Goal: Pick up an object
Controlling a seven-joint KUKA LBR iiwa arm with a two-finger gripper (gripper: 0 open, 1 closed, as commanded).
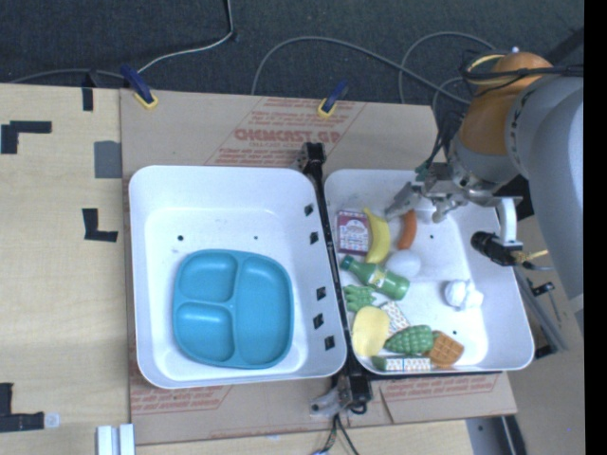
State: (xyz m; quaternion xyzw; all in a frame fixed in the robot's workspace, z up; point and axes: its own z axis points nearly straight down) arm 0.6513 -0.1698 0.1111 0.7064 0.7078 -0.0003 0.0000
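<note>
1. a table is seen from above, carrying two shallow white bins side by side; the left bin holds a blue divided plate lying flat at its centre.
2. the right bin holds the candidate objects, crowded toward its 9 o'clock wall: a yellow banana beside a small red carton, a green bottle lying on its side, and toy foods heaped toward 7 o'clock.
3. an orange carrot-like piece lies just right of the banana, and a white object lies alone toward 4 o'clock.
4. the end effector is held low over the bin's 12 o'clock region, near the carrot-like piece and banana; the arm enters from 3 o'clock.
5. how far the end effector is opened cannot be told, and nothing is seen held in it.
6. the placement is judged an approach to the carrot-like piece, the nearest item.
7. open floor is left at the bin's centre and 3 o'clock side; the crowded 9 o'clock wall is judged to leave little room.
</note>
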